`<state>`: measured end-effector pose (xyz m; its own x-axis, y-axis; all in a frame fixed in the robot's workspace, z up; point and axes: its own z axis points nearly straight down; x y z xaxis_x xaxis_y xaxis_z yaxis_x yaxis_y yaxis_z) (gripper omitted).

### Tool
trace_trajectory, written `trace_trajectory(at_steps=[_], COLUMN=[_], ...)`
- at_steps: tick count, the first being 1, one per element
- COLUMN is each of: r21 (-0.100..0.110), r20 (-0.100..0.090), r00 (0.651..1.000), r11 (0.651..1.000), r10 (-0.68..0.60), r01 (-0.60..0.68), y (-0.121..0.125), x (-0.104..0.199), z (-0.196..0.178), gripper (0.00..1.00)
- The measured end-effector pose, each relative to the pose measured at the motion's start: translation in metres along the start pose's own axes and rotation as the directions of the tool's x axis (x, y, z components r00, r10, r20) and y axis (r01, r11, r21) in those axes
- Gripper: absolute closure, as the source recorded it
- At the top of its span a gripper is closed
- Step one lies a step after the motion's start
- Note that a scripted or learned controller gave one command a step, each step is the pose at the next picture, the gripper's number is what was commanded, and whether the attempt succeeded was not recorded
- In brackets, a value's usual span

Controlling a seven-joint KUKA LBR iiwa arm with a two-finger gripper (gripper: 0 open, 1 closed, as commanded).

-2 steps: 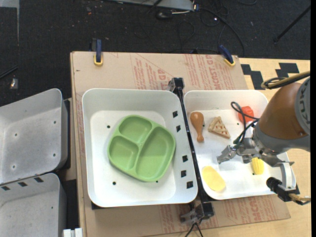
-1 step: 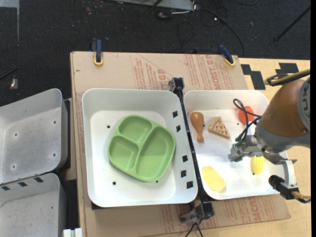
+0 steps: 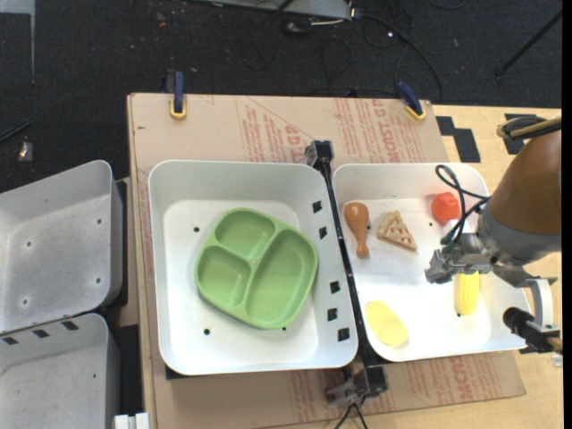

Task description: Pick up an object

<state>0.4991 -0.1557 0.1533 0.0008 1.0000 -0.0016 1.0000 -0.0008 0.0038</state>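
A: Which piece is the arm after?

B: Likely the corn, a small yellow cob lying at about 4 o'clock in the right bin. The end effector sits just beside its upper end, perhaps touching; I can't tell how far open it is, or whether it has hold of anything

A: How would the corn handle?

B: It looks like a light, stiff plastic toy, smooth and rounded, so it could roll or squirt out. My guess is to take it across the middle, squeezing the narrow way

A: What else is in that bin?

B: A tomato at 1 o'clock, near the corn; a pizza slice and a drumstick toward 10 o'clock; a pale yellow lemon at 7 o'clock. All lie apart from the corn, so there is room round it

A: And the surface?

B: Smooth white plastic with low walls, probably slick, so things may slide if nudged. The left bin holds a green plate with three compartments. Both bins sit on a brown board clamped to the worktop, and the floor beyond is dark with cables
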Motion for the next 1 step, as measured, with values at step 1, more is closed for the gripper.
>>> trace_trajectory(at_steps=[1], r21=[-0.002], r20=[0.000], r00=[1.000], r11=[1.000], r10=[-0.003], r01=[0.003], y=[0.0010], x=[0.0032], z=[-0.0430], gripper=[1.00])
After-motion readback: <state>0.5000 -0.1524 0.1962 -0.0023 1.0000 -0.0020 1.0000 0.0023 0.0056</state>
